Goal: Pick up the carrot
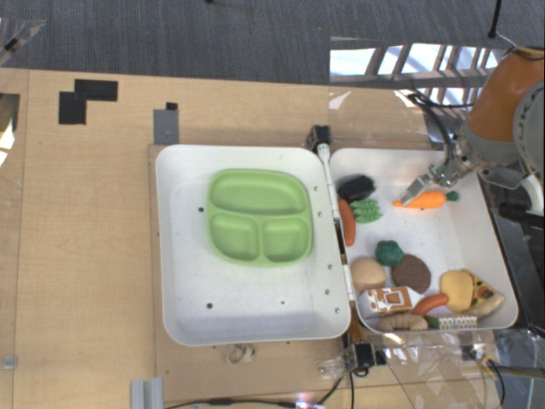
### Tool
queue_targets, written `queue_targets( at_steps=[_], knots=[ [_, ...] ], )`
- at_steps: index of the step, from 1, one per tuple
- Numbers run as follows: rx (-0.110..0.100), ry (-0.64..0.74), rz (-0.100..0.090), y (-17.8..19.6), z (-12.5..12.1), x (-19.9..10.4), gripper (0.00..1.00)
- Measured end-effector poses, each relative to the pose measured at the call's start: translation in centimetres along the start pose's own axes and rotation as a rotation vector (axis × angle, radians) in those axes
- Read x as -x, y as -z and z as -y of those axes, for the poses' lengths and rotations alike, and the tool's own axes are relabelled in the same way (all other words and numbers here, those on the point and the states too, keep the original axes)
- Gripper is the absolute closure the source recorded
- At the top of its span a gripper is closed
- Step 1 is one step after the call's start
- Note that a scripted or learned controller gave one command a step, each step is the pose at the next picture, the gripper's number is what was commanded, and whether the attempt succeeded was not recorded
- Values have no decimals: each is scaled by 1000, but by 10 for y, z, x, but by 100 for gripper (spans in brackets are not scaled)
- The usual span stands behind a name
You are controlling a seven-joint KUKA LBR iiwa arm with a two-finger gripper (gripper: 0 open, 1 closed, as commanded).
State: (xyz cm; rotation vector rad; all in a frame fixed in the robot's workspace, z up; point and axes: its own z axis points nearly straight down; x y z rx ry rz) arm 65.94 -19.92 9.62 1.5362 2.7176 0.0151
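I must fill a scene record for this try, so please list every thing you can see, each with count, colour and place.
shallow white bins: 2, white, side by side on the bench
green divided plastic plate: 1, green, middle of left bin
orange toy carrot: 1, orange with green top, upper right bin, by the gripper
black lump: 1, black, upper left of right bin
leafy green toy: 1, green, below the black lump
dark green round toy: 1, mid right bin
brown round patty: 1, brown, beside it
tan bread roll: 1, tan, left of patty
two-finger gripper: 1, grey, above the carrot
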Motion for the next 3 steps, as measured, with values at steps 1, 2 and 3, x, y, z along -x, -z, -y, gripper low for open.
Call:
queue_targets(
  at_steps=[1, 2, 3],
  knots=[
    [-12, -40, -6, -8, 27, -36, 0],
    [-3, -33, 2, 6, 22, -34, 100],
    [-1, -62, -4, 96, -49, -94, 100]
  ],
)
